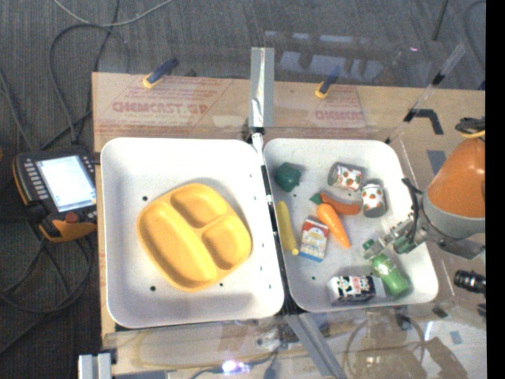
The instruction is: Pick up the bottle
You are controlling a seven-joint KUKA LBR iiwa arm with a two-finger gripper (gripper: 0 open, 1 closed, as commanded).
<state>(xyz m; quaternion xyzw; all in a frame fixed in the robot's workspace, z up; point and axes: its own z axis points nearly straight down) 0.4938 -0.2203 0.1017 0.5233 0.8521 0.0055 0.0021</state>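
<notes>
The green bottle (390, 275) lies on its side at about five o'clock in the right bin (410, 290), its neck pointing up-left, just beside the black-and-white cow-print carton (353, 287). The claw (400, 239) hangs right over the bottle's neck, at the bin's four-o'clock edge, and whether it is spread or closed, or has hold of anything, I cannot tell. To do this well, I judge it should come down across the bottle's narrow width, clear of the carton and the bin wall, and close at mid-body.
</notes>
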